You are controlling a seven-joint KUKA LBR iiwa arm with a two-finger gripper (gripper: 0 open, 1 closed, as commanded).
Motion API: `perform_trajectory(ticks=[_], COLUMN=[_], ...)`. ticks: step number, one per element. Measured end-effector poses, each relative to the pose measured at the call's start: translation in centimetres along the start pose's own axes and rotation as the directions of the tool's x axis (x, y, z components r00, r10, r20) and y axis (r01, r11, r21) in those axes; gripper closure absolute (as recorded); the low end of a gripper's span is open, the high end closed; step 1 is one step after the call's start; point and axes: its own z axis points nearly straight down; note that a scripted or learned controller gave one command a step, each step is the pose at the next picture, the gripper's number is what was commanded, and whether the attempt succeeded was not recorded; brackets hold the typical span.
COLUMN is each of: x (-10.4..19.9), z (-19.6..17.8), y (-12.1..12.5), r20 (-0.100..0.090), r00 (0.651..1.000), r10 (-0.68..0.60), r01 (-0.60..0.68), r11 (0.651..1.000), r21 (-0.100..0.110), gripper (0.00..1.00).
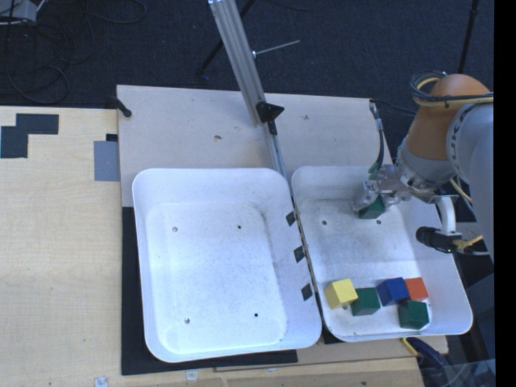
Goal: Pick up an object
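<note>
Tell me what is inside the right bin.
Inside the right bin: yellow block, two green blocks, blue block, orange block. A green piece sits at the gripper, partly covered.

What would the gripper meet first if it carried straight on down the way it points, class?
The gripper points down with a green block at its fingertips, so it would probably meet the right bin's floor directly beneath; height above it is unclear.

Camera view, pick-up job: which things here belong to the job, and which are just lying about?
Job in hand:
gripper, low over the right bin
dark green block at its tip
yellow block, green blocks and, blue block, orange block near the front of that bin

Lying about:
left bin
slanted metal rail
</note>
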Motion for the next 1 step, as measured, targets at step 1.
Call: perform_trajectory(ticks=[1], x=[7.81], z=[0.77], y=[0.37], r20=[-0.001], r00=[1.0], r10=[0.001], r01=[-0.001], r11=[1.0], r21=[-0.006], gripper=[1.0])
